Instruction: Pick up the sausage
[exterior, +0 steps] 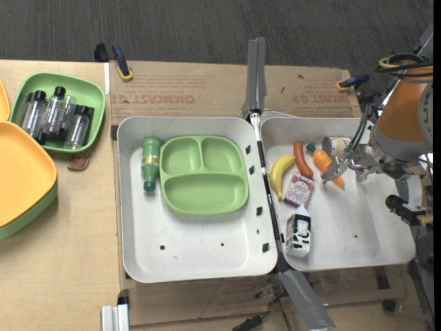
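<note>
Red sausage [302, 158] lies in the right bin [358, 250], between a banana [279, 173] and a carrot [324, 163], just left of the gripper [337, 165]. Cardboard lines the bench [55, 267] under the 2 bins.

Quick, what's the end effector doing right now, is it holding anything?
End effector: over the right bin by the carrot; open or shut cannot be told.

Left white bin [131, 254]: green three-compartment plastic plate [204, 173] near its far edge, green bottle [149, 163] just beside it. Right white bin [358, 254]: yellow banana [278, 173], orange carrot [324, 164], pink packet [298, 190], black-and-white carton [298, 234]. Tabletop's left edge: stacked orange plates [24, 185], green tray of dark bottles [58, 112].
</note>
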Robot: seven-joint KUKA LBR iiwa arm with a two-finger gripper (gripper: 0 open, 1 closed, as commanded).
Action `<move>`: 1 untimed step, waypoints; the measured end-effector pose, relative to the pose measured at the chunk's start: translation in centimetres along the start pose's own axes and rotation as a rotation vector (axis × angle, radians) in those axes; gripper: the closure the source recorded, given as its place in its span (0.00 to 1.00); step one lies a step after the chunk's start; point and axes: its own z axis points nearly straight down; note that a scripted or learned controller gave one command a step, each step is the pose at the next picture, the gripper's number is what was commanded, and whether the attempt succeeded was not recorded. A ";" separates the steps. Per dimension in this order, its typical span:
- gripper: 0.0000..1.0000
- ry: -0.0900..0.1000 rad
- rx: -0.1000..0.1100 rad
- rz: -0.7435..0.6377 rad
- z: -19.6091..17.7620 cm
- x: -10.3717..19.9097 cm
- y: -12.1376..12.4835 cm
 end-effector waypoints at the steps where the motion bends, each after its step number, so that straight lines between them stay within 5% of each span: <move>1: 0.00 -0.001 -0.001 -0.088 0.0 4.1 2.7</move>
